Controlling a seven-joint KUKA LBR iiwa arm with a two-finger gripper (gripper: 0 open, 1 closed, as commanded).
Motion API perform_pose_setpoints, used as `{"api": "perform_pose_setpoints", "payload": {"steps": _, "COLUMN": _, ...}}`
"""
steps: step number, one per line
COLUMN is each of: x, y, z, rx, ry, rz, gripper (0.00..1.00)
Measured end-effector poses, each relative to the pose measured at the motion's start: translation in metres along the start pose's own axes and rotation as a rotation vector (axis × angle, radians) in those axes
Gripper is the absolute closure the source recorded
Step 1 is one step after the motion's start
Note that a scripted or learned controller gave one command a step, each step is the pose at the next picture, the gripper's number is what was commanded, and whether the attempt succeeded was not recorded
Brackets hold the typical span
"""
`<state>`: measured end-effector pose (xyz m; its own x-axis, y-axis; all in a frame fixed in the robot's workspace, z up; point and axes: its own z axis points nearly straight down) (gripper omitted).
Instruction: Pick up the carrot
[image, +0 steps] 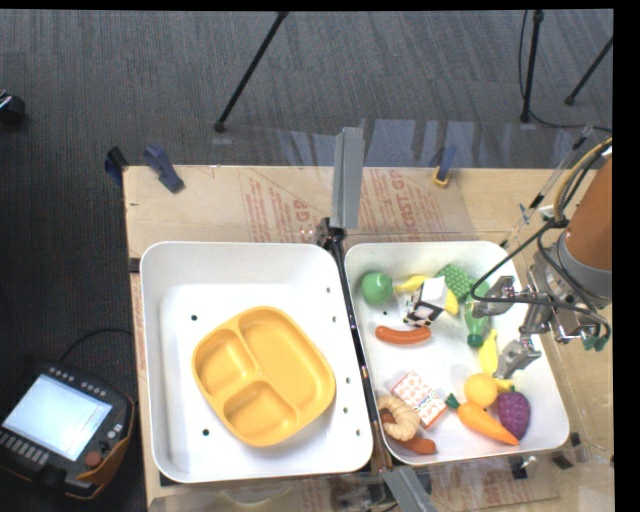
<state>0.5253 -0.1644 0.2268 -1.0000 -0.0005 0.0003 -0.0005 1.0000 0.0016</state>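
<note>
The carrot (487, 423), orange with a small green top, lies in the front right corner of the right bin (520, 250). It points toward the bin's front wall, beside a purple bunch of grapes (513, 411) and below a yellow lemon (480, 389). My gripper (503, 325) hovers over the right side of this bin, behind the carrot and apart from it. Its fingers (517, 353) stand open with nothing held between them; a yellow banana (488, 352) lies just under them.
The right bin also holds a green apple (376, 287), a red sausage (402, 335), a white carton (430, 301), a red-and-white box (418, 396) and a croissant (398, 418). A yellow compartment tray (262, 373) sits in the left bin (170, 270).
</note>
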Motion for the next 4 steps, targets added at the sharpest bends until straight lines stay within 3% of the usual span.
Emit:
{"api": "perform_pose_setpoints", "payload": {"steps": 1, "x": 0.036, "y": 0.021, "z": 0.135, "rx": -0.004, "ry": 0.013, "rz": -0.071, "gripper": 0.0}}
{"api": "perform_pose_setpoints", "payload": {"steps": 2, "x": 0.031, "y": 0.024, "z": 0.121, "rx": -0.002, "ry": 0.002, "rz": -0.079, "gripper": 1.0}}
{"api": "perform_pose_setpoints", "payload": {"steps": 3, "x": 0.031, "y": -0.019, "z": -0.018, "rx": 0.005, "ry": -0.011, "rz": -0.095, "gripper": 1.0}}
{"api": "perform_pose_setpoints", "payload": {"steps": 4, "x": 0.033, "y": -0.018, "z": -0.014, "rx": 0.001, "ry": -0.002, "rz": -0.096, "gripper": 0.0}}
